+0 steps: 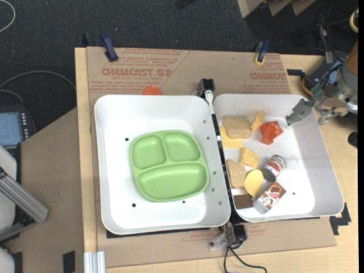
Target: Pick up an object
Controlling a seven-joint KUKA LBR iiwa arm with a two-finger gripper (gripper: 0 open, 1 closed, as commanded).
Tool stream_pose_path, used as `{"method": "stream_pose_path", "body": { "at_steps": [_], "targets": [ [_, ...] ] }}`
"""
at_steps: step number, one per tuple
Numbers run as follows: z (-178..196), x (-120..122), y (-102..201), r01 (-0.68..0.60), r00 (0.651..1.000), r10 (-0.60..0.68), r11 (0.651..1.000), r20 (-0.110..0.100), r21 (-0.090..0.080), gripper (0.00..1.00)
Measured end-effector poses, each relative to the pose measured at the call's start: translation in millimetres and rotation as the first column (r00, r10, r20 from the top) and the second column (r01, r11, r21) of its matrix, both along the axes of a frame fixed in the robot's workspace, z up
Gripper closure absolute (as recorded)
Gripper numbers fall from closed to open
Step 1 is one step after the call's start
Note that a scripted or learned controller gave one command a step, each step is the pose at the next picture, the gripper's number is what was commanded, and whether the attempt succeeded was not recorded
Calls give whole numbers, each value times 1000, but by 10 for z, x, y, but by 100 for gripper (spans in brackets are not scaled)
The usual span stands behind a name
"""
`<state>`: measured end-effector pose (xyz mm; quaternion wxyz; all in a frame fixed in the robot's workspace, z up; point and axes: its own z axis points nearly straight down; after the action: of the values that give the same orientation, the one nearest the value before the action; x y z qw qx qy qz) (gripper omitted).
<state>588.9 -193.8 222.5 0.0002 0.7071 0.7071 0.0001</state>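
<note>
Two white bins sit side by side on a bench covered with brown board. The left bin (pixel 108 152) holds a green plate (pixel 169 165) with three compartments, lying flat near the bin's middle; nothing rests on the plate.

The right bin (pixel 318 169) holds a cluster of small things along its left half. At the top lies a tan bread slice (pixel 236 127), with a small yellow wedge (pixel 258 120) just beside its right edge. To the right of these sits a red pepper (pixel 271 131). Below the bread lies a flat yellow cheese slice (pixel 230 143), and lower down another yellow cheese piece (pixel 249 157). A second tan slice (pixel 235 173) lies against the bin's left wall, touching a round yellow lemon (pixel 254 182). A small can (pixel 274 166) with a red label lies tilted just right of the lemon. Near the bottom edge a second can (pixel 269 198) lies on its side, next to a dark brown block (pixel 242 201).

The gripper (pixel 297 114) hangs over the upper right corner of the right bin, close to the red pepper but apart from it. Nothing is seen between its fingers; whether they are spread or closed cannot be told from this angle. The arm (pixel 335 87) reaches in from the right.
</note>
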Motion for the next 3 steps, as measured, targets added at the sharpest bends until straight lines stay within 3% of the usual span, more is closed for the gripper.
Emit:
{"method": "stream_pose_path", "body": {
  "at_steps": [1,2,3],
  "targets": [
    [-1242,314,234,-3,1000,3,1000,-6,3,0],
    [-1372,709,543,-4,1000,4,1000,3,-1,0],
    [-1352,253,382,2,1000,-2,1000,2,1,0]
  ]
}}
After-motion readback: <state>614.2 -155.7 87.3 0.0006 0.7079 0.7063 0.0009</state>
